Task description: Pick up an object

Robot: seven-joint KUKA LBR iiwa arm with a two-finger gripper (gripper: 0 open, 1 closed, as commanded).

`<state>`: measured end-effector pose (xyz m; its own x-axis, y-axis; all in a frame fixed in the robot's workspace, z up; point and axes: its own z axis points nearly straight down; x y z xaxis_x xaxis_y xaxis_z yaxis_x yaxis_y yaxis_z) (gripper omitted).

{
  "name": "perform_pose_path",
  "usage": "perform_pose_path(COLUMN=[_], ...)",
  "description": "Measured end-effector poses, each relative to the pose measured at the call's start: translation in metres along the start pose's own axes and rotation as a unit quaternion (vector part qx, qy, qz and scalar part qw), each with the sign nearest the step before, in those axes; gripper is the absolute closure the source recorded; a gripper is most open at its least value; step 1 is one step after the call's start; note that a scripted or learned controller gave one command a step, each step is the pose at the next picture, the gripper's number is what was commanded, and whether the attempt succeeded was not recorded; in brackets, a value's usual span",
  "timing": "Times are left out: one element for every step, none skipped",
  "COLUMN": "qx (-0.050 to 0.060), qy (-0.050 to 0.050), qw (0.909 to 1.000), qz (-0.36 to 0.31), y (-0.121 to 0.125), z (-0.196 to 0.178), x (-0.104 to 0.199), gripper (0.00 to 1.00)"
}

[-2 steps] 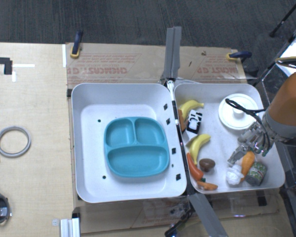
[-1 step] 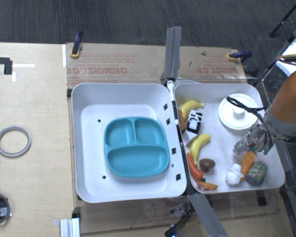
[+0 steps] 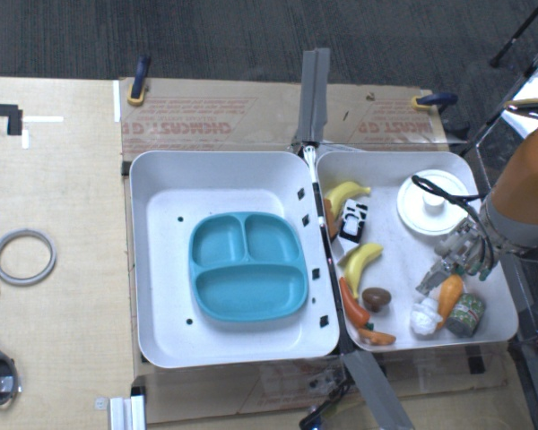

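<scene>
Hovering: gripper (image 3: 444,271) over carrot (image 3: 449,296) | fingers' state: cannot tell | bananas: 2 (image 3: 348,193) | bins: 2 (image 3: 152,240)

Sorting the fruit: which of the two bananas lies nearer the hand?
The lower banana, beside the brown fruit, is nearer the hand; the upper banana lies by the black-and-white item.

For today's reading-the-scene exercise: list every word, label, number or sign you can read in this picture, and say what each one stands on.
Red print on the cardboard sheet behind the bins: two runs of letters, upside down from this camera and too blurred to quote.
Black-and-white pattern on the small box in the right bin: too small to read.
Label on the green can: too small to read.
Nothing else bears legible text.
</scene>
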<state>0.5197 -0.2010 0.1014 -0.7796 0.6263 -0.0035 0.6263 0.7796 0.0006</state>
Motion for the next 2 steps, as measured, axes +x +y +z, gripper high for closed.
perform_pose_path(qx=[-0.001,-0.001], qy=[-0.001,-0.001], qw=[1.0000,1.0000], qz=[-0.001,-0.001], y=[0.0006,0.0005], z=[-0.0094,-0.0094], x=[-0.0009,-0.0008], gripper=[1.00,0.00])
